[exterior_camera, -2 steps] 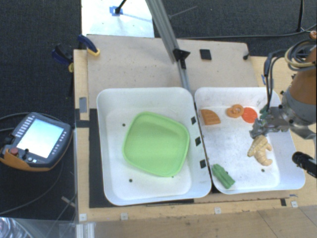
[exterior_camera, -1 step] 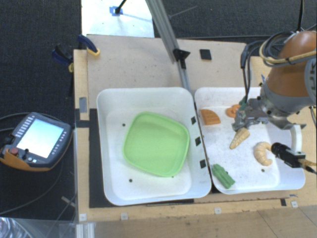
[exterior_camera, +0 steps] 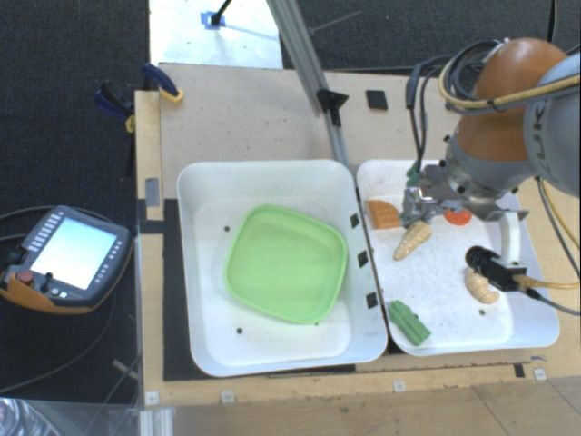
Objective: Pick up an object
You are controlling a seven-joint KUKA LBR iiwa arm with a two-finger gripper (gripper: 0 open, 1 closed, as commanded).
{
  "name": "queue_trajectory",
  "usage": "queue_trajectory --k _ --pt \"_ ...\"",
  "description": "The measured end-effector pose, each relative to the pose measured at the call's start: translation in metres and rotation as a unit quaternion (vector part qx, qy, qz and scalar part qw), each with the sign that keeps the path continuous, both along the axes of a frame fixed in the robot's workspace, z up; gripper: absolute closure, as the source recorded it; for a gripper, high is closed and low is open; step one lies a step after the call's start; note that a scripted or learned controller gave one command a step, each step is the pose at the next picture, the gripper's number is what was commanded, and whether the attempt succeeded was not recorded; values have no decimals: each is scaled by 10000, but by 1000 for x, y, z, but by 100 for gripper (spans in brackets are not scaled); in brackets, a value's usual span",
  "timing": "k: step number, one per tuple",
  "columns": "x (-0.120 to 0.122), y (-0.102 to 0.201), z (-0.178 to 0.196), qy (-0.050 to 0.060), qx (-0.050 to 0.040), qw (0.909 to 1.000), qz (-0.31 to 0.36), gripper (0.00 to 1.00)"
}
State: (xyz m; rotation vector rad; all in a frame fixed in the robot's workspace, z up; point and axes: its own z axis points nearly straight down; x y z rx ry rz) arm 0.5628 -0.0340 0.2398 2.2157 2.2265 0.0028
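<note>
The claw [exterior_camera: 419, 209], its spread impossible to tell, is hovering low in the right bin [exterior_camera: 536, 330] just above the cream cone-shaped object [exterior_camera: 411, 241], apparently lining up a pick

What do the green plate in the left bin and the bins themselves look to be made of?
Green plate: probably moulded plastic, with one even pale green colour, rounded corners and a soft satin sheen. Left bin and right bin: likely thin formed plastic, plain white with rounded rims and a matte look. Material cannot be confirmed from the view alone.
</note>
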Motion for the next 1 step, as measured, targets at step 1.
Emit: queue_trajectory --k 1 --pt "27 51 -10 3 -1 10000 -3 100"
